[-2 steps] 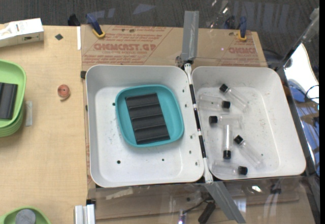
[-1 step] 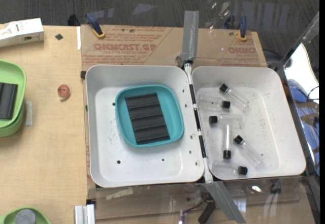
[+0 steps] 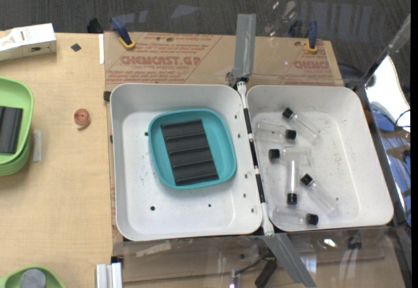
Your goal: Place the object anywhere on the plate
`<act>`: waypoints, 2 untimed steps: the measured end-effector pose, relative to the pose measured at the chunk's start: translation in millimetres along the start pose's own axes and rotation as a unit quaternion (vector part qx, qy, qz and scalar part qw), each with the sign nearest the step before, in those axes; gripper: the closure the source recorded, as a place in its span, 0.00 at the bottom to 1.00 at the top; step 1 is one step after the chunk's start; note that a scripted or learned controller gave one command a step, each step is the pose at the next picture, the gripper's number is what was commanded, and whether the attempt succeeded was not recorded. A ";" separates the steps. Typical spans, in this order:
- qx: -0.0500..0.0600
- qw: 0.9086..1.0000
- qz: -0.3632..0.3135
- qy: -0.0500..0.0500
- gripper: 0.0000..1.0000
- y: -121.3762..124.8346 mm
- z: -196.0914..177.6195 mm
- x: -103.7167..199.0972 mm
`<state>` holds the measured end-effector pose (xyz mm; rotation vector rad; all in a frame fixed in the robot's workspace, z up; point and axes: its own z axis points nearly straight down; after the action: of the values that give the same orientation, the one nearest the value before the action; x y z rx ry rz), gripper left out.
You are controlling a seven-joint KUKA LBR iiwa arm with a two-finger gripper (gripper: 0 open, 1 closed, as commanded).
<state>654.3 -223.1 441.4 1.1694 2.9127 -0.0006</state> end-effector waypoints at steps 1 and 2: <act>0.000 1.000 0.018 0.000 0.00 0.0 0.1 -0.6; 0.000 0.995 -0.104 0.000 0.00 3.1 -0.4 -0.1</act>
<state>656.6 -220.9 441.8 0.8598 3.0181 -0.0019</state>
